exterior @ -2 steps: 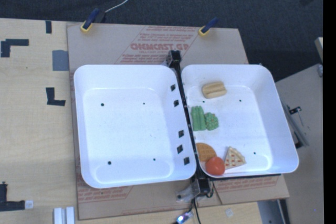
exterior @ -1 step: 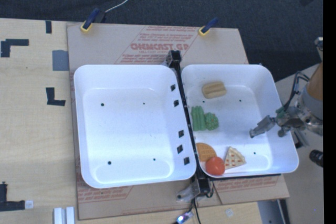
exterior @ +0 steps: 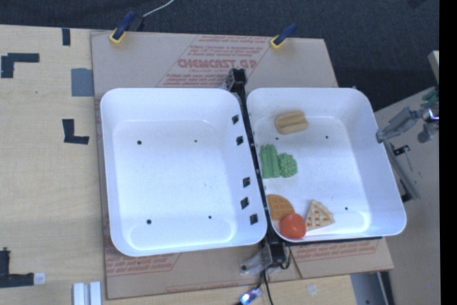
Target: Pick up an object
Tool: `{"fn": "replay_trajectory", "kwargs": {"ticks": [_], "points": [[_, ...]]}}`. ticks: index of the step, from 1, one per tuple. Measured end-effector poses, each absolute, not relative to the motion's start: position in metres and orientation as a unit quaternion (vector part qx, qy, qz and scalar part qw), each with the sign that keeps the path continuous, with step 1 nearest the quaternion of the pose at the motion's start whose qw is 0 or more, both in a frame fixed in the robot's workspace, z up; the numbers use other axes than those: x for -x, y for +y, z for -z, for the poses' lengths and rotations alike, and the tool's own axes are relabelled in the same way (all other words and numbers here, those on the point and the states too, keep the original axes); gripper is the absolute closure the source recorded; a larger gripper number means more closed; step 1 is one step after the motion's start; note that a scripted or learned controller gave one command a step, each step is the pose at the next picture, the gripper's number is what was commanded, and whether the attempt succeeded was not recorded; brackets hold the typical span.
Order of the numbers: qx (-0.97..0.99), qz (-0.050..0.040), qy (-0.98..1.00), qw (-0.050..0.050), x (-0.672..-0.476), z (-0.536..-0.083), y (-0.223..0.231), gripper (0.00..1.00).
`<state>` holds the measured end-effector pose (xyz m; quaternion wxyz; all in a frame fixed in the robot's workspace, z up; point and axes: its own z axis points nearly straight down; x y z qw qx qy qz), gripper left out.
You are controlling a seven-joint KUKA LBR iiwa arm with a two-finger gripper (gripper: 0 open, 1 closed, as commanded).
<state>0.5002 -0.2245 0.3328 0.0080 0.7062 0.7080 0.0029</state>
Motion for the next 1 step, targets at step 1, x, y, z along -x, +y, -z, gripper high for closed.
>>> {"fn": "replay_trajectory", "kwargs": {"ticks": [1], "points": [[-0.704,-0.0032,0.710,0.004,-0.4852,-0.4093,-0.1554,0.00]]}}
